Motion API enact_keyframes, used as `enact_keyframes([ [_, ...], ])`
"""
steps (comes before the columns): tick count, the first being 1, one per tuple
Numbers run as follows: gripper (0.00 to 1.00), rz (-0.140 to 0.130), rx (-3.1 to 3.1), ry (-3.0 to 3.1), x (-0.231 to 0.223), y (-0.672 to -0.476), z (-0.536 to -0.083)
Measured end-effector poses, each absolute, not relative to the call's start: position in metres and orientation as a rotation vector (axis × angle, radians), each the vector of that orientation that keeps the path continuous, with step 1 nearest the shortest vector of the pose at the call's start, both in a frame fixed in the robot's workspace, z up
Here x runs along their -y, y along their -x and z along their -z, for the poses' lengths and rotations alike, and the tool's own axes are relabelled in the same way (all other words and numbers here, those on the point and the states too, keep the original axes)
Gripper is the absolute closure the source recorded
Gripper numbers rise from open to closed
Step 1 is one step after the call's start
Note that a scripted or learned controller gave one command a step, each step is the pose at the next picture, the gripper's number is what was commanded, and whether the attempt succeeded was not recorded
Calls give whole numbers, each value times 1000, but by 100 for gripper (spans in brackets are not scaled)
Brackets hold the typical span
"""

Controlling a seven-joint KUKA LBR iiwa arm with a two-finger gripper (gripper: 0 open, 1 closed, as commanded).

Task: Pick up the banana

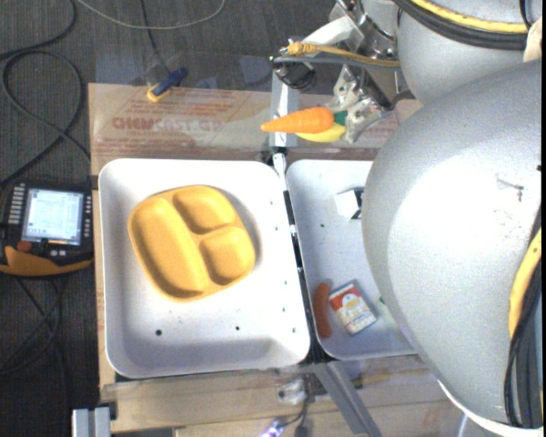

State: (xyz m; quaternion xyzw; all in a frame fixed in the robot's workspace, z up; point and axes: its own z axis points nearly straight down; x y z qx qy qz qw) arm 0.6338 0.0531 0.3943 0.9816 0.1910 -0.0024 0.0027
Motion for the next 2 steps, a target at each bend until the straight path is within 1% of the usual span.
enact_keyframes([
  [1,100,9,-378,-3117,-93,-638,-342],
  [2,100,9,-314,-3121,-45,-545,-313],
])
